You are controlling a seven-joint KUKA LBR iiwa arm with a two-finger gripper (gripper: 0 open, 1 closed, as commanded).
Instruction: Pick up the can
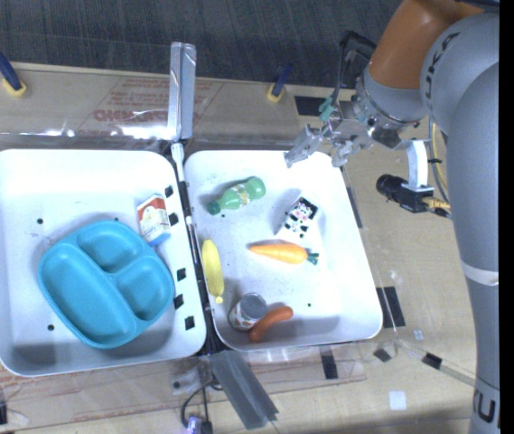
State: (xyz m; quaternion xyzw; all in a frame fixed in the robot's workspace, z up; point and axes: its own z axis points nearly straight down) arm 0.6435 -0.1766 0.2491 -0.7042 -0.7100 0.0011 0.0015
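The gripper [318, 149] hangs with fingers spread and gripping nothing above the far edge of the right bin [358, 269], while the can [247, 312] lies near that bin's near edge, touching a sausage [271, 324].

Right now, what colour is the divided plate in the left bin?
Light blue; the divided plate shows clearly in the camera view.
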